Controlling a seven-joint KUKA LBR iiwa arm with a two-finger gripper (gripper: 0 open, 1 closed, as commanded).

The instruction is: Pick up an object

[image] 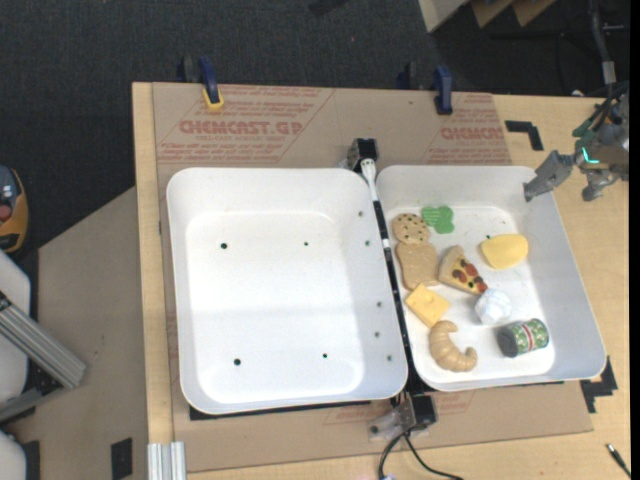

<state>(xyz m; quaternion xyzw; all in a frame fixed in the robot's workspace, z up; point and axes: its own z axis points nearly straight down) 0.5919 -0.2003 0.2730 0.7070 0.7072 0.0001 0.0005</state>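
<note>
The right white bin holds several toy foods: a round cookie, a green piece, a yellow lemon, a tan toast slice, a pizza slice, a cheese wedge, a white lump, a croissant and a dark can on its side. My gripper hangs over the bin's far right corner, up and right of the lemon. Its two fingers stand apart, open, with nothing between them.
The left white bin lies beside the right one, split from it by a black rail. Both rest on a cardboard sheet held by blue clamps at the back. Dark floor surrounds the bench.
</note>
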